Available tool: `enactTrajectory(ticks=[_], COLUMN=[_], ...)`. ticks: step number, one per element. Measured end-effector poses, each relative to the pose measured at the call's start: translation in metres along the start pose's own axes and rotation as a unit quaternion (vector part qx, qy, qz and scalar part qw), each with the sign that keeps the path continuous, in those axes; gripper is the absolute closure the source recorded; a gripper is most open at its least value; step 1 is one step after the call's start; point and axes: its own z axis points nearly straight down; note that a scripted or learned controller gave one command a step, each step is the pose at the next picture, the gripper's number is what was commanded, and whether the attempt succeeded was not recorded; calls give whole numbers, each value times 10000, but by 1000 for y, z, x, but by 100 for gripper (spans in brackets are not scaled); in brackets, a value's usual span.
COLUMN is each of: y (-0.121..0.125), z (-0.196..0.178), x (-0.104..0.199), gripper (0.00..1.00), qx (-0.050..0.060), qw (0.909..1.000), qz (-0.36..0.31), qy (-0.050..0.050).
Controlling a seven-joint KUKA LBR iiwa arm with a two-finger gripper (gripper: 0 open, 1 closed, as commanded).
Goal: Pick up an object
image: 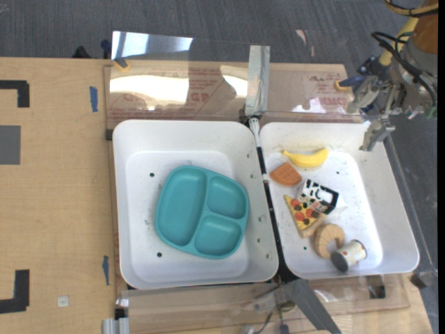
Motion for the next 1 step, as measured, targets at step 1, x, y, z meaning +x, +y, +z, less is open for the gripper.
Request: enactTrajectory(ticks=[1], y=[-46], z=[68], x=[10], gripper=[0], qx=[-9], qw=[9997], qz=[-248], qy=[39])
